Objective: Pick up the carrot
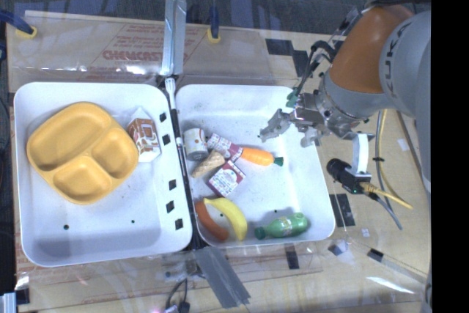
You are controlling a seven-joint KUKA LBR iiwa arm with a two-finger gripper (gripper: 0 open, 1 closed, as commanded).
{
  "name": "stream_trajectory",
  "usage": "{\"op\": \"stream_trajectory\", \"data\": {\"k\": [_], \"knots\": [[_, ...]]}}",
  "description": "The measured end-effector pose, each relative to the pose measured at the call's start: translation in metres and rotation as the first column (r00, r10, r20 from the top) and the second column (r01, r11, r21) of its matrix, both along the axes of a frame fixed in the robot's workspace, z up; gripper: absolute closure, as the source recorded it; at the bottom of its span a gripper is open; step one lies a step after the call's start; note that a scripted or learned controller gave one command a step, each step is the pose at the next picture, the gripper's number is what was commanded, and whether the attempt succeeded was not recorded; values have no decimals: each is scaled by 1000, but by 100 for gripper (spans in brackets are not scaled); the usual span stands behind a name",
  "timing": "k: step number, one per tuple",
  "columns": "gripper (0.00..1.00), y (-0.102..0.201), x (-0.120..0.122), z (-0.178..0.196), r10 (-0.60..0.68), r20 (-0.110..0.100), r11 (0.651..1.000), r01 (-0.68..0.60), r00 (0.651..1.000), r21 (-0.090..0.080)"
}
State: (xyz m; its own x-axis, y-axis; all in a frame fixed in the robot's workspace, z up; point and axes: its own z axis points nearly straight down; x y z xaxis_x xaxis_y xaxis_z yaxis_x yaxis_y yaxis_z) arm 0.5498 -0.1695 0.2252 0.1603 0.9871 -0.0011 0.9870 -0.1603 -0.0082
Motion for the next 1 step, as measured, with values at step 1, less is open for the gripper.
{"op": "stream_trajectory", "data": {"k": [1], "knots": [[0,-22,36,-137,25,2,1000,-25,1000,1]]}}
